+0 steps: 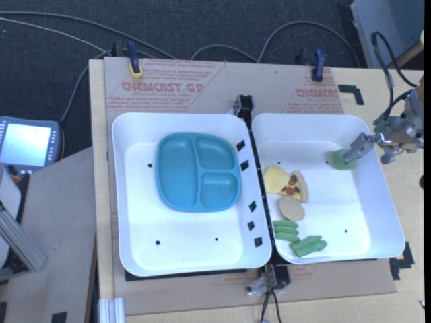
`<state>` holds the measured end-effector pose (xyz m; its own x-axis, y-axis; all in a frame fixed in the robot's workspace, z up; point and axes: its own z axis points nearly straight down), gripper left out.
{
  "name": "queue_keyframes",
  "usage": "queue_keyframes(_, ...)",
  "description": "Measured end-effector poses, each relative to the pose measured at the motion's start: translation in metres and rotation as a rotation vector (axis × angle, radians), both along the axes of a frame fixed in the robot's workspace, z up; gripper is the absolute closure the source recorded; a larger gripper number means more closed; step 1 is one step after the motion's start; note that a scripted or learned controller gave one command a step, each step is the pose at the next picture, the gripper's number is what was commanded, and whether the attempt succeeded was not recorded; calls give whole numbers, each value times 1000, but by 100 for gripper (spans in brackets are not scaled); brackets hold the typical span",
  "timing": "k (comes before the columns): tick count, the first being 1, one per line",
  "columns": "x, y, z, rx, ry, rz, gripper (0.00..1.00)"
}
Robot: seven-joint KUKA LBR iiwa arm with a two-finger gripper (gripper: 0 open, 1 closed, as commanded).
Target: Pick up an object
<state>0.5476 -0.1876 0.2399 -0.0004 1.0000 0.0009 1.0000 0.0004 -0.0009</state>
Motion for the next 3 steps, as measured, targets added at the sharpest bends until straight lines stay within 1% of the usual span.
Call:
queue_keyframes(1, 0, 0, -42, 2, 5, -1, 0)
queue_keyframes(2, 9, -1, -93, 2, 5, 0, 0)
queue_keyframes(3, 11, 3, -155, 3, 6, 0, 0)
